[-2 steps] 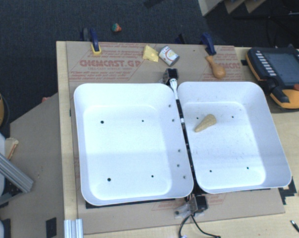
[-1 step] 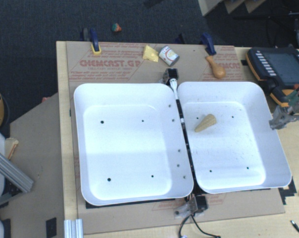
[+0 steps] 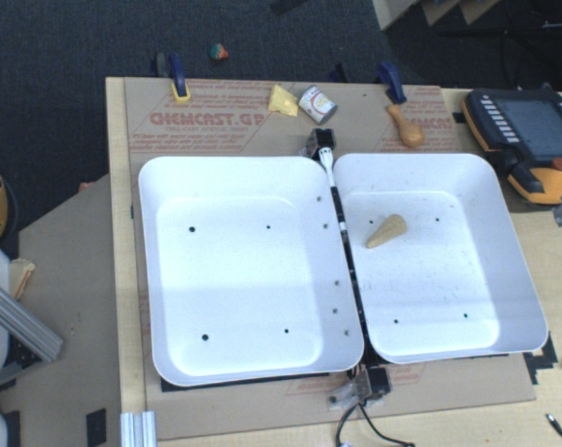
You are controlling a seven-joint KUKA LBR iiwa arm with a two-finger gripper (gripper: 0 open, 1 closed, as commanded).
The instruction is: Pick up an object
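- Camera view looked down on the bench [image 3: 216,119], a brown board with red lettering that carried two shallow white plastic bins side by side.
- The task's thing, a small tan cone-shaped lump [image 3: 385,231], lay on its side in the right bin [image 3: 448,291], in the upper left part of its floor, near the inner wall but not touching it.
- Its narrow end pointed toward the upper right and its blunt end toward the lower left.
- Whether the claw was open or closed could not be told, nor could how the tan lump lay relative to it.
- The left bin [image 3: 234,277] showed only its white floor with a few dark dots.
- A thin black strip [image 3: 342,245] ran along the seam where the two bins met.
- Beyond the bins on the board lay a yellow wedge-shaped piece [image 3: 283,101], a small white and silver box [image 3: 316,104] just beside it, and a tan pear-shaped wooden piece [image 3: 407,128] farther right.
- Two blue clamps [image 3: 178,71] gripped the board's far edge.
- A black and orange handheld control pendant [image 3: 528,138] sat at the right.
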